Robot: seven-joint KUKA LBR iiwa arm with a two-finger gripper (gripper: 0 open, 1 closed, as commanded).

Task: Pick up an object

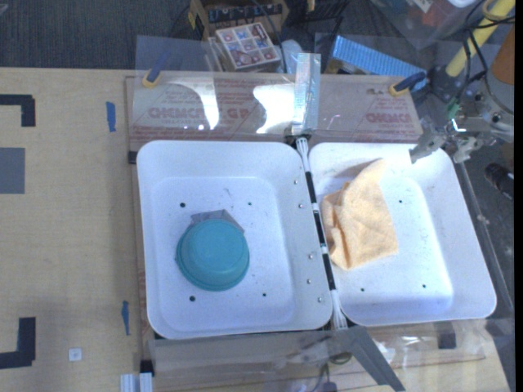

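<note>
Nothing is lifted yet: the tool [441,141], grip state unclear, hovers just beyond the yellow cloth [359,216]; the teal bowl [212,254] lies farther off.

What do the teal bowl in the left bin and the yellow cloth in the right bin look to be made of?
The teal bowl, lying upside down, looks like moulded plastic: even colour, smooth matte surface, soft sheen. The yellow cloth looks like terry or microfibre: fuzzy nap, soft folds, draped against the right bin's inner wall. Neither is certain from this view.
</note>
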